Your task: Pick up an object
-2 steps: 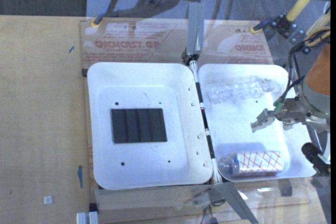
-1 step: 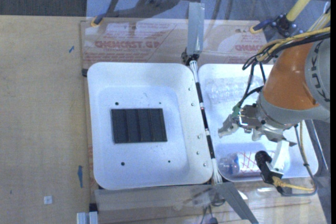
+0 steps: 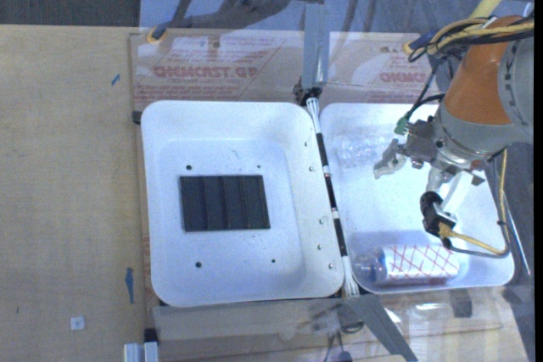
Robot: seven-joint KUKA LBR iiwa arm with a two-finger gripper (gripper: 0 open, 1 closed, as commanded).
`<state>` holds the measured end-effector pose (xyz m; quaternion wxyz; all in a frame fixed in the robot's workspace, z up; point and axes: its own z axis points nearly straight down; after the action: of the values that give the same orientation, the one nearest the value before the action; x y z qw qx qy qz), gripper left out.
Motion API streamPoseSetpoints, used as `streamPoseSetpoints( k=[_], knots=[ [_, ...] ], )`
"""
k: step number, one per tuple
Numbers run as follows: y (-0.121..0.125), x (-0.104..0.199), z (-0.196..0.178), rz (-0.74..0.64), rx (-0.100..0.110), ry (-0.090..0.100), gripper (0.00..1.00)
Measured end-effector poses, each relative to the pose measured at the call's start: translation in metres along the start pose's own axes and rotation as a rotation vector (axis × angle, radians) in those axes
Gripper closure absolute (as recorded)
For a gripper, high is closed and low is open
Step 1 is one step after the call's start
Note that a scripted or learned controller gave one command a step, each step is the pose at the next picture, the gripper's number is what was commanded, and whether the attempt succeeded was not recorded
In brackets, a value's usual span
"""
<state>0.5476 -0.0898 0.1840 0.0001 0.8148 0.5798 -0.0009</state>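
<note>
Lying in right bin (image 3: 501, 271) — clear bottle (image 3: 407, 264), red-checked label, on its side

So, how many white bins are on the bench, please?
2. The left bin holds a dark ribbed pad. The right bin holds a clear bottle with a red checked label near its front edge; the arm covers part of it.
</note>
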Motion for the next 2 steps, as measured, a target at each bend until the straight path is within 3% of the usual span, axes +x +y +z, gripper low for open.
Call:
streamPoseSetpoints(
  k=[1, 2],
  knots=[
    [0.008, -0.054, 0.004, -0.073, 0.002, 0.001, 0.0],
    [-0.02, -0.054, 0.001, -0.333, 0.002, 0.002, 0.0]
  ],
)
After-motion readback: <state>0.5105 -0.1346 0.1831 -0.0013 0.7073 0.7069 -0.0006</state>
